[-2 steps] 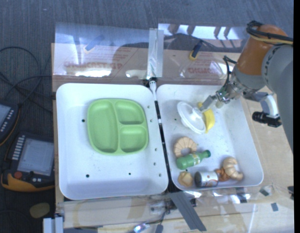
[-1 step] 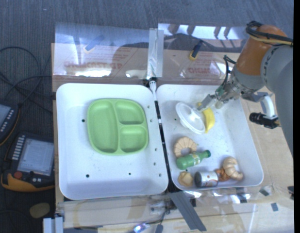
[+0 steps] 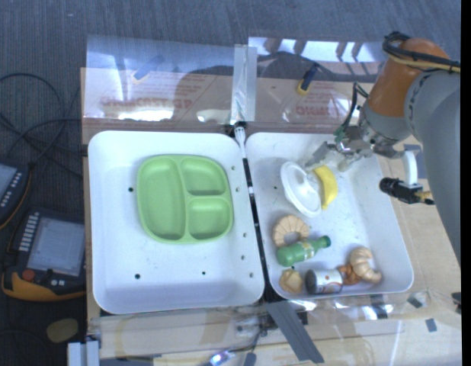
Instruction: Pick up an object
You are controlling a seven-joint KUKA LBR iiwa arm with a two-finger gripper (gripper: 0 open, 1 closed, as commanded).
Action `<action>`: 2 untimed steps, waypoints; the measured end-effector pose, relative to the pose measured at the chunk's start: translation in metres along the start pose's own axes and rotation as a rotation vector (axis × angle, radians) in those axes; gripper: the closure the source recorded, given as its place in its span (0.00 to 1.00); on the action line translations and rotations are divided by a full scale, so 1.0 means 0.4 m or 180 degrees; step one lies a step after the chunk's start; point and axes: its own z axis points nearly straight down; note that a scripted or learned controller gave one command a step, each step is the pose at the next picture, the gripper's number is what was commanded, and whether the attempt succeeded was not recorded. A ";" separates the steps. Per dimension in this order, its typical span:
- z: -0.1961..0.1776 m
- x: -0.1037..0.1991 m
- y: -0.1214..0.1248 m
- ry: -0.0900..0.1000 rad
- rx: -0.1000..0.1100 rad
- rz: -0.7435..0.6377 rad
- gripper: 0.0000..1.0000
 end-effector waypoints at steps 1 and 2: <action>0.001 0.002 0.002 0.0002 -0.0007 0.0202 0.00; 0.001 0.003 0.003 0.0000 -0.0011 0.0416 0.00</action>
